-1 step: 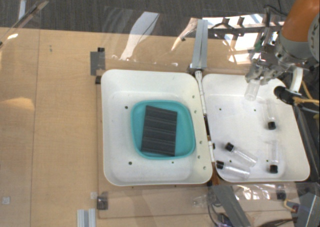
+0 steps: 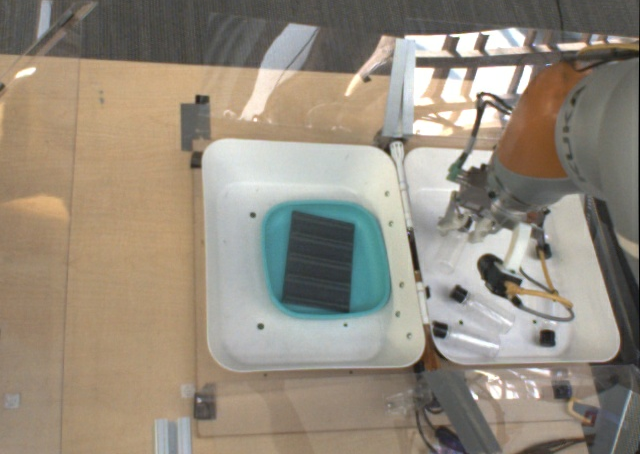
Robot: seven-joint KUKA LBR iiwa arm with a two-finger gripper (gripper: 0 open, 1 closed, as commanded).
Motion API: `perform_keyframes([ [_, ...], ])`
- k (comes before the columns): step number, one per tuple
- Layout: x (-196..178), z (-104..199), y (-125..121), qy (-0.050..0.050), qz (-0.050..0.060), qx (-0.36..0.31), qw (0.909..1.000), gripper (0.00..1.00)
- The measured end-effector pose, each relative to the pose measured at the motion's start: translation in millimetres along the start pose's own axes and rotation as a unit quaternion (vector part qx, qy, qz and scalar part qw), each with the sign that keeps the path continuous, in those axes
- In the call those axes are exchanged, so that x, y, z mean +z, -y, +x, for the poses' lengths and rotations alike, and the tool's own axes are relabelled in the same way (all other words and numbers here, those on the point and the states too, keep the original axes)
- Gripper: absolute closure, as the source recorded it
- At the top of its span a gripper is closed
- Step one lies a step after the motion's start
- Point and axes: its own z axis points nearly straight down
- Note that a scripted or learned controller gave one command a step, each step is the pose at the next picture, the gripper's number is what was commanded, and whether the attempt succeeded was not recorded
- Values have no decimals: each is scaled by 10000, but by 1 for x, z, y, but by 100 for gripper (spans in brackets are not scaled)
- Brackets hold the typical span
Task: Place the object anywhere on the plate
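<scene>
A dark grey ribbed rectangular object lies flat on the teal plate in the middle of the left bin. It rests fully inside the plate's rim, slightly tilted. My gripper hangs over the upper left part of the right bin, well to the right of the plate and apart from the object. Its fingers stand open with nothing between them.
In the right bin, a small black piece lies below the gripper and another near the front right corner. Two clear plastic pieces lie near the bin's front. The raised divider separates the two bins.
</scene>
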Motion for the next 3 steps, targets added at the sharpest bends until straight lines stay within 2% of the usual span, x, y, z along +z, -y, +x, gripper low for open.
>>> perform_keyframes([
  [1, -62, 82, 46, -11, -27, -491, 9988, 100],
  [2, -61, 175, 93, -10, -14, -860, 9963, 100],
  [3, -61, 174, 93, -10, -13, -853, 9964, 0],
])
